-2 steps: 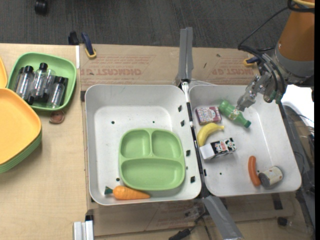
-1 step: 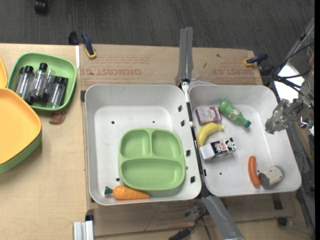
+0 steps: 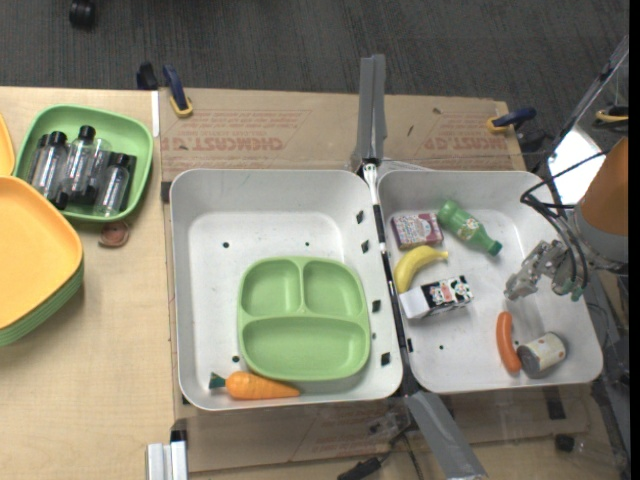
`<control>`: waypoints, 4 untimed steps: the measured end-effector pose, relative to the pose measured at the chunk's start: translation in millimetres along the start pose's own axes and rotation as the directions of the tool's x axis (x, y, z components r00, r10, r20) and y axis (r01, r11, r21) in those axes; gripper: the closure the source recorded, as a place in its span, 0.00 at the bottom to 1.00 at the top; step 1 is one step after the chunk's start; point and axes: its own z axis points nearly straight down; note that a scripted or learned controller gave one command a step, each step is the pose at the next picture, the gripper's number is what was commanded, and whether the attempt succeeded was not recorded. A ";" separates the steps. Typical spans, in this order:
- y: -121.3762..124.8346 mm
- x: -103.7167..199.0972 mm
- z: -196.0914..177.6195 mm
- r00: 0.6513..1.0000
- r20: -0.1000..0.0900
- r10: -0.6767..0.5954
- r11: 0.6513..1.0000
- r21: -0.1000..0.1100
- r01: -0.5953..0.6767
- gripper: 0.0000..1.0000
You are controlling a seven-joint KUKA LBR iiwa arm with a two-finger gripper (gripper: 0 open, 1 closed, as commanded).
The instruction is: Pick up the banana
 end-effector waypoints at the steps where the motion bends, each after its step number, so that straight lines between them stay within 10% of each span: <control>1: 9.7 -14.9 -25.7 0.939 0.003 0.343 0.939 0.000 -0.343 1.00; 2: 74.9 -19.8 -18.6 0.828 0.002 0.560 0.828 0.001 -0.560 1.00; 3: 20.3 -13.9 -12.9 0.986 0.000 0.166 0.986 0.001 -0.166 1.00; 4: 44.8 -20.6 -8.0 0.762 0.002 0.648 0.762 0.001 -0.648 1.00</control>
